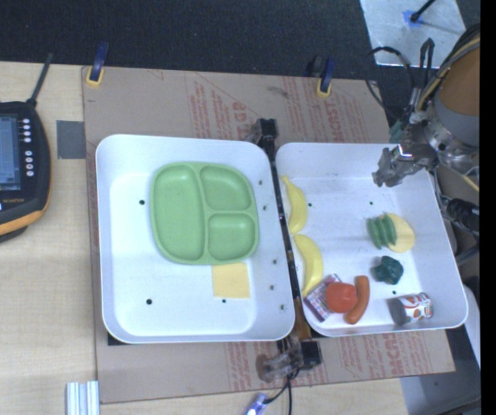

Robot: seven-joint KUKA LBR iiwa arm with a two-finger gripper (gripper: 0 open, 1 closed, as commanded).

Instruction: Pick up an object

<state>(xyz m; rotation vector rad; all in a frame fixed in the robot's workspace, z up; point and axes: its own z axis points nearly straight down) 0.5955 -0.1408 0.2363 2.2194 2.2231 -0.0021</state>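
Toys lie loose in the right bin (pixel 421 193); the gripper (pixel 392 168) hangs above its far right corner, holding nothing.

Nearest the gripper, a green piece (pixel 380 231) touches a yellow piece (pixel 402 233), with a dark green lump (pixel 388 270) just below them. At the bin's near edge a can (pixel 412 308) lies on its side, well apart from a tomato (pixel 341 296) and a sausage (pixel 361 299), which touch each other beside a red packet (pixel 316 302). Two bananas (pixel 295 206) lie along the left wall. Whether the gripper is spread or pressed together I cannot tell. The left bin (pixel 123 258) holds a green divided plate (pixel 205 212) and a yellow square (pixel 231 280). A pendant (pixel 2 171) rests on the bench at far left.
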